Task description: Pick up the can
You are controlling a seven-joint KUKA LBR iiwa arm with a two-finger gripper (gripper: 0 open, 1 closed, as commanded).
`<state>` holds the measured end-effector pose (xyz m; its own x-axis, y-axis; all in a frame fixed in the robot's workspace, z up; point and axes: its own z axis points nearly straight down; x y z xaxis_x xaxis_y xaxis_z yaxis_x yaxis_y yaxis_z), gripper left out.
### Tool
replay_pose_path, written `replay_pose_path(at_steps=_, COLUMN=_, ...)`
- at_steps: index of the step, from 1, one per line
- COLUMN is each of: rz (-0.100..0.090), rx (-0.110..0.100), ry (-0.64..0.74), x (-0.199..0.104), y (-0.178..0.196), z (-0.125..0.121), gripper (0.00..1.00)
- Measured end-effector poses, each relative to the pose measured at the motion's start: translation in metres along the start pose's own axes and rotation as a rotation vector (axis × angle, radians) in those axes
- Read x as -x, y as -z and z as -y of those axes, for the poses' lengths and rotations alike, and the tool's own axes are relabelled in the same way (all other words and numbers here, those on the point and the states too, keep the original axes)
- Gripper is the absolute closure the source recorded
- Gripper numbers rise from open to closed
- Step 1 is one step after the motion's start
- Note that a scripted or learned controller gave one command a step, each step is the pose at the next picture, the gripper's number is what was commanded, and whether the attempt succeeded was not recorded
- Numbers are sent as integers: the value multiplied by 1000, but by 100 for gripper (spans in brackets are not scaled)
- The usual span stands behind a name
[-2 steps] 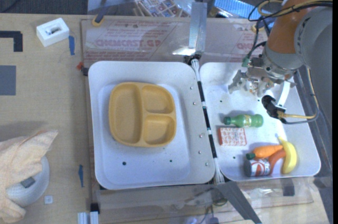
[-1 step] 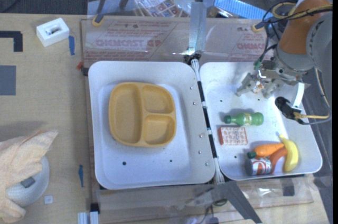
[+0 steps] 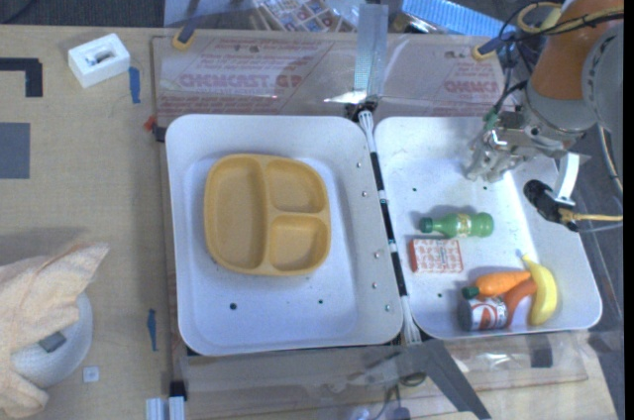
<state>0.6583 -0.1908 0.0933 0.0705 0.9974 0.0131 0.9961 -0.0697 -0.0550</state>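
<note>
1. The hand (image 3: 492, 160) hangs over the upper part of the right bin (image 3: 436, 156), its metal fingers pointing down at bare white floor; whether they are spread or closed I cannot tell, and nothing shows between them.
2. Above it the grey arm with its orange band (image 3: 575, 47) comes in from the right, with cables looped round the wrist.
3. Below the hand, well apart from it, a small green bottle (image 3: 458, 226) lies on its side, its label too small to read.
4. Just under the bottle lies a flat red-and-white packet (image 3: 437, 257); its print is too blurred to make out.
5. The can (image 3: 483, 314) lies on its side near the right bin's front edge, red and white, brand unreadable. A carrot (image 3: 503, 284) touches it from above and a banana (image 3: 542, 291) curves just beside it on the right.
6. The left bin (image 3: 188, 210) holds a yellow divided plate (image 3: 265, 213) with three compartments.
7. Behind both bins a clear sheet (image 3: 248, 76) carries reddish lettering, seemingly mirrored; I cannot read it with certainty.
8. On the counter (image 3: 69, 170) at far left sits a small white box (image 3: 98, 58), and at lower left a crumpled cloth (image 3: 45, 294).
9. Beyond the counter lie a printed booklet (image 3: 289, 9) and a blue ribbed pad (image 3: 451, 15).
</note>
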Motion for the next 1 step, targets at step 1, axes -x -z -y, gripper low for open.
replay_pose_path(at_steps=1, rz=14, rx=58, ry=-14, x=17, y=171, z=105, gripper=100)
